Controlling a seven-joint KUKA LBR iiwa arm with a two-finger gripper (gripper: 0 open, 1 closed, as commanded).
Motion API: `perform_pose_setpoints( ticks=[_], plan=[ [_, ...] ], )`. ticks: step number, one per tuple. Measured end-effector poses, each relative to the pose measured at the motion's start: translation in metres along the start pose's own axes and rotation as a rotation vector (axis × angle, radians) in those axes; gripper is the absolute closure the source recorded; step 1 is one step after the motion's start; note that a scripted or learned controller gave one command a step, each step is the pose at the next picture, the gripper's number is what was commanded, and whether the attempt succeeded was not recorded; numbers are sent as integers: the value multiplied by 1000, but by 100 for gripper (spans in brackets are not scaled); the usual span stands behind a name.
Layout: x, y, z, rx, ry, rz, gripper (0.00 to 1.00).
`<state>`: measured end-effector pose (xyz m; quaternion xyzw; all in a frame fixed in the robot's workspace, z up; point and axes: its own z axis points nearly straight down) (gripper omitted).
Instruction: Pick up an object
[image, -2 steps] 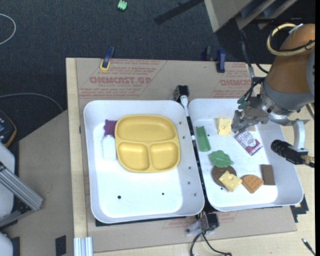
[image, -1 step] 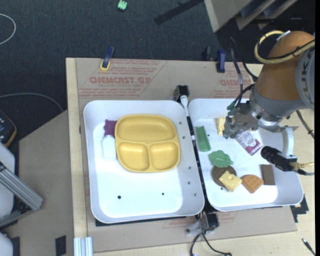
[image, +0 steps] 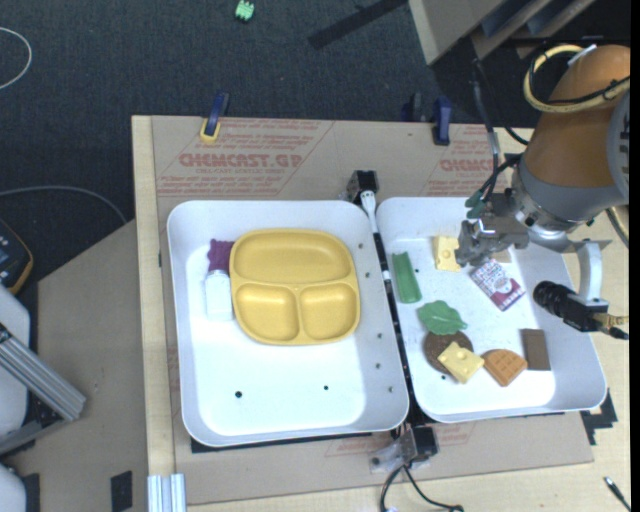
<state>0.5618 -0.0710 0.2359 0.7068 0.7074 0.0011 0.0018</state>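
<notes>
My gripper (image: 478, 240) hangs over the far part of the right bin (image: 560, 398), close above a small yellow block (image: 445, 252) and a purple-and-white packet (image: 497, 281). Nothing shows between its fingers. In the same bin lie a green stick (image: 405, 277), a green leaf shape (image: 441, 318), a brown round piece (image: 436, 349) with a yellow cheese wedge (image: 460, 361) on it, an orange waffle piece (image: 503, 366) and a brown bar (image: 534, 349).
The left bin (image: 200, 400) holds a yellow divided tray (image: 295, 284), with a purple-and-white bottle (image: 217, 278) beside its left edge. A black cylindrical part (image: 562, 303) juts over the right bin's right side. Clamps sit along the board's far edge.
</notes>
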Motion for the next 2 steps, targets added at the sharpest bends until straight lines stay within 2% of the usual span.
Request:
perform_pose_setpoints(
  ticks=[1, 2],
  plan=[
    [7, 2, 20, 8, 2, 1, 100],
    [11, 0, 12, 3, 1, 0, 100]
  ],
)
